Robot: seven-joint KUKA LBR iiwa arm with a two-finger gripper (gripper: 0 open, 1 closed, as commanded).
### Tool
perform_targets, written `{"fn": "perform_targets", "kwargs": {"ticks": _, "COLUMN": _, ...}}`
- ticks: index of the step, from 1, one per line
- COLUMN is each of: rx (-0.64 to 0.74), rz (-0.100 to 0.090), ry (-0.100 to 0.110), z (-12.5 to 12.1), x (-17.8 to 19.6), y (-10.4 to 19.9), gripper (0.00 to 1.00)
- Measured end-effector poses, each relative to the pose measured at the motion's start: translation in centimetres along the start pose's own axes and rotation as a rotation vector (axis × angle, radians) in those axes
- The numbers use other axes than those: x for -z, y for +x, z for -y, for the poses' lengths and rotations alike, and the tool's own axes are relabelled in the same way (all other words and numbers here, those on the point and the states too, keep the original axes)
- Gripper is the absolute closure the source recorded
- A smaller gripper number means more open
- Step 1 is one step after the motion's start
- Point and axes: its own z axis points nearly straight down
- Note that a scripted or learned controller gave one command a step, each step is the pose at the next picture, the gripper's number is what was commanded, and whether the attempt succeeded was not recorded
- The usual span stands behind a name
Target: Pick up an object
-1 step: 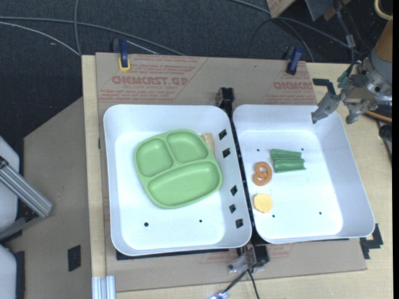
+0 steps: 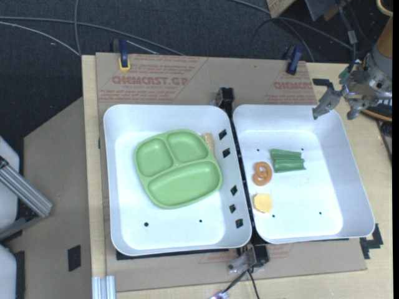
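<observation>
In the right bin [image 2: 349, 185] lie a green folded object [image 2: 287, 160], an orange ring-shaped piece [image 2: 262, 174] and a small yellow round piece [image 2: 263, 202]. My gripper [image 2: 340, 103] hangs at the bin's far right corner, above its rim, well away from all three. Its two fingers stand apart and nothing sits between them.
The left bin [image 2: 124, 223] holds a green divided plate [image 2: 177, 168] with a small tan piece [image 2: 208, 142] at its far right edge. Black clips run along the seam between the bins. Blue clamps [image 2: 124, 53] hold the cardboard base at the back.
</observation>
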Motion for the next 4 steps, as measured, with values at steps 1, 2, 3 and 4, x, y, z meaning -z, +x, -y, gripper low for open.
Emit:
{"fn": "perform_targets", "kwargs": {"ticks": 1, "rx": -0.001, "rz": -0.002, "ry": 0.006, "z": 0.1, "x": -6.3, "y": -0.2, "gripper": 0.0}}
{"fn": "perform_targets", "kwargs": {"ticks": 2, "rx": 0.001, "rz": -0.002, "ry": 0.007, "z": -0.4, "x": -12.5, "y": 0.0, "gripper": 0.0}}
{"fn": "perform_targets", "kwargs": {"ticks": 3, "rx": 0.0, "rz": -0.002, "ry": 0.006, "z": -0.3, "x": -17.1, "y": 0.1, "gripper": 0.0}}
{"fn": "perform_targets", "kwargs": {"ticks": 4, "rx": 0.001, "rz": -0.001, "ry": -0.002, "z": -0.5, "x": -15.6, "y": 0.1, "gripper": 1.0}}
